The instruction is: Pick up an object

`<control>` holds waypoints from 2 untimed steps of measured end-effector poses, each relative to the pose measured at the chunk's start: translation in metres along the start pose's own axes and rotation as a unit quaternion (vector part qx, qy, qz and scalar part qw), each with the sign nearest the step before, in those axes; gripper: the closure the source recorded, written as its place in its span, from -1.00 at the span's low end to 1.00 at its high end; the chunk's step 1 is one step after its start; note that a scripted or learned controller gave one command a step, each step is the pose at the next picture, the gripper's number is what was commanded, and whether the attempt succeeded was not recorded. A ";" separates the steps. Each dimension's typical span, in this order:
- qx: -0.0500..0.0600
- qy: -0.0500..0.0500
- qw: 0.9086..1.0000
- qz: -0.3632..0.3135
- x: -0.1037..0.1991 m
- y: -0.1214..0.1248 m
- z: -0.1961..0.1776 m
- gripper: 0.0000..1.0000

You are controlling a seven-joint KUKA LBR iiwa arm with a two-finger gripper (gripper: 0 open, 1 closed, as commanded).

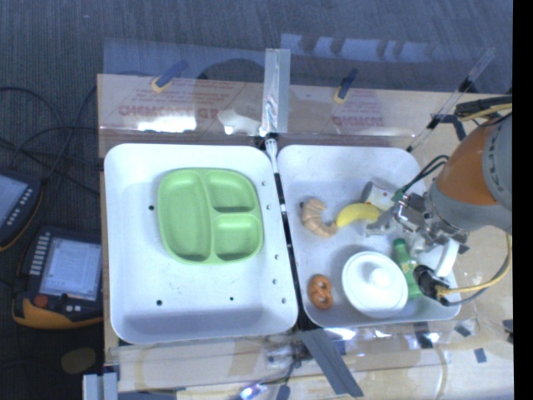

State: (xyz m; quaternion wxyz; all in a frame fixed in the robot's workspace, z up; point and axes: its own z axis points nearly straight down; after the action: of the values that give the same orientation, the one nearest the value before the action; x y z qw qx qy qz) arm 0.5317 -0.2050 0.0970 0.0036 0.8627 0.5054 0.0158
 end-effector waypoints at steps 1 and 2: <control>-0.002 -0.004 0.999 -0.043 -0.010 -0.026 0.000 -1.00; 0.006 -0.006 0.999 -0.044 0.040 0.059 0.006 -1.00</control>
State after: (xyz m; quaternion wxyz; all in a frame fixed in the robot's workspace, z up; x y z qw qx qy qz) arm 0.6028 -0.1988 0.0932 0.0020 0.8399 0.5427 0.0075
